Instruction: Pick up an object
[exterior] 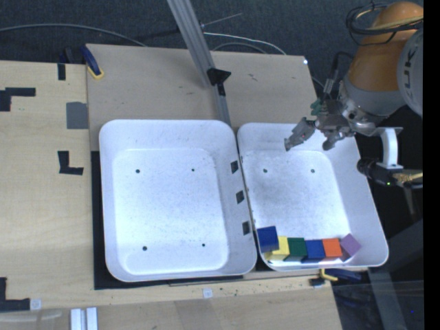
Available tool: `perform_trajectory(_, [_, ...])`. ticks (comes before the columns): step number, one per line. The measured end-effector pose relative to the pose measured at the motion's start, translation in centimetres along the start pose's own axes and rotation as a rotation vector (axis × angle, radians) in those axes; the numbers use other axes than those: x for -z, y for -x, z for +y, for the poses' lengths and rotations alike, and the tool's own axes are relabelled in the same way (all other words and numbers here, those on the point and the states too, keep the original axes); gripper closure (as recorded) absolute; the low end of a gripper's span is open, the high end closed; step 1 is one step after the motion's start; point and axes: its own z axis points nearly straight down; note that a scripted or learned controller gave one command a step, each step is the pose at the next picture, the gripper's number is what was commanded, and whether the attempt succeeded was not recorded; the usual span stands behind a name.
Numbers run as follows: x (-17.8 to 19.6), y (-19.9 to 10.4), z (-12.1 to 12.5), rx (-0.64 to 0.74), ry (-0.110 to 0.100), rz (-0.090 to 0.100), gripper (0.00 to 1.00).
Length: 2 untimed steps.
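Note:
Several small blocks lie in a row along the near wall of the right bin (357,184): a blue block (267,237), a yellow block (280,250), a green block (296,247), another blue block (315,249), an orange block (332,247) and a purple block (350,244). My gripper (313,139) hangs over the far edge of the right bin, well away from the blocks. Its two fingers are spread apart, open, with nothing between them.
The left bin (110,184) sits beside the right one, joined by black clips. A slanted metal post (192,33) rises behind the bins. Cables run across the dark floor at the back. A yellow-and-blue clamp (337,275) sits at the bench's near edge.

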Motion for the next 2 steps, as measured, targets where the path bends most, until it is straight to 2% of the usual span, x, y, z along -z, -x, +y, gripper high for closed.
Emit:
perform_trajectory(1, [-9.3, -1.5, 1.0, 0.0, -0.007, 0.0, 0.0])
perform_trajectory(2, [-6.2, 8.1, 1.1, -0.007, 0.002, -0.005, 0.0])
